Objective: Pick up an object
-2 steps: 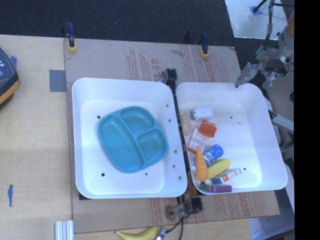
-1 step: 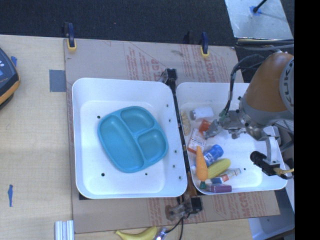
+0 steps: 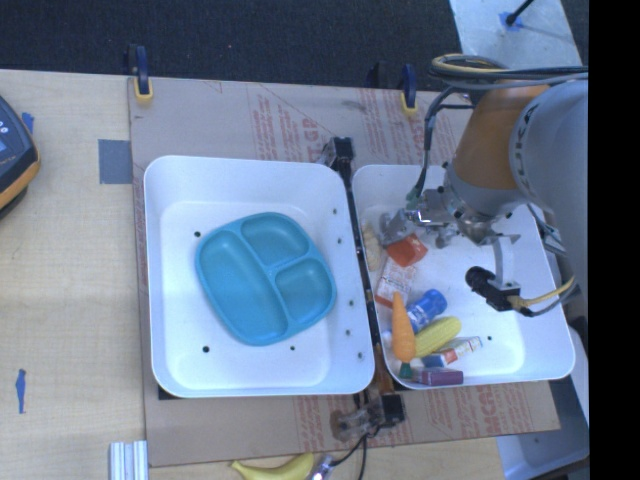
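Orange and red toys crowd the near-left corner of the right bin [image 3: 540, 353], where the claw [image 3: 415, 223] hangs low over a red packet [image 3: 407, 252]. Whether it is wide or narrow cannot be told. A carrot [image 3: 401, 330] and corn cob [image 3: 437, 335] lie touching; a slanted grab could skid off them.

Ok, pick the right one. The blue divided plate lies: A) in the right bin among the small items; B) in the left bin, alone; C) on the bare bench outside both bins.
B: the blue divided plate lies flat inside the left bin, while the carrot and other small items crowd the right bin.
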